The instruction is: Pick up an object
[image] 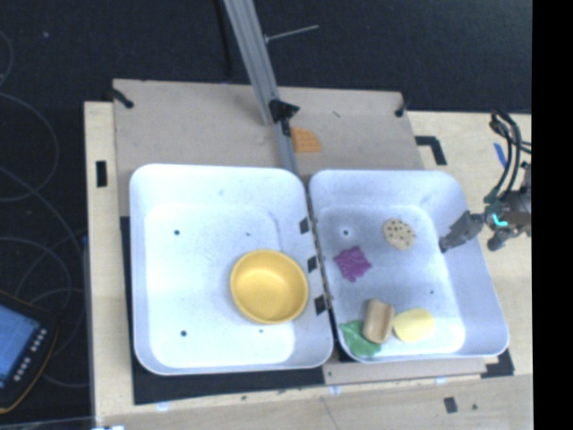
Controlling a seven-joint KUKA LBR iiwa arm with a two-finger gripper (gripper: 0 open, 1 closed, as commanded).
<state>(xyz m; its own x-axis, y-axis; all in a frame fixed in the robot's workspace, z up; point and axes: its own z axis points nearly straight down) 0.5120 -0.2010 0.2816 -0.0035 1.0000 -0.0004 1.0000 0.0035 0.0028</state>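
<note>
Claw (464,231) at the right edge of the frame, over the right bin's (466,280) right rim; whether it is spread or pressed together, cannot tell. Nothing seen in it. Right bin: cookie (398,232) upper centre, purple piece (353,262) to its lower left, brown cylinder (377,320), yellow lump (414,325) and green piece (355,339) along the lower edge. Left bin (179,240): yellow bowl (269,286), lower right.
</note>
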